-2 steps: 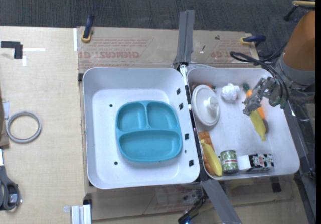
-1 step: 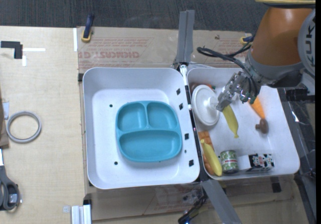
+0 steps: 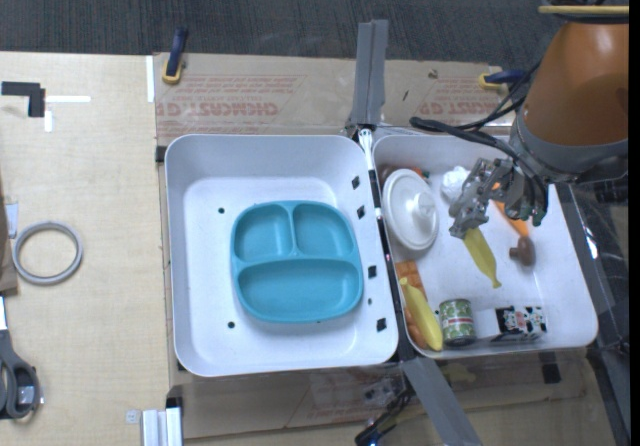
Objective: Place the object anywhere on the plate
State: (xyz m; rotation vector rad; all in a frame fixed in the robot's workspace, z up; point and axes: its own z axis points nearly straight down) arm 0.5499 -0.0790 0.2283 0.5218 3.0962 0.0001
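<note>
A blue three-section plate (image 3: 297, 261) lies in the middle of the left white bin (image 3: 190, 234). My gripper (image 3: 472, 212) hangs over the right bin (image 3: 570, 324), near its middle and toward the back. Just below its tip lies a long yellow piece (image 3: 483, 255) like a banana slice. The view does not show whether the gripper touches it. A round white bowl (image 3: 411, 209) sits immediately to the left of the gripper.
The right bin also holds a green can (image 3: 457, 321), a small black-and-white carton (image 3: 519, 321), a yellow-orange corn-like item (image 3: 420, 311), a brown lump (image 3: 522, 252) and an orange piece (image 3: 519, 227). A grey divider (image 3: 371, 74) stands between the bins.
</note>
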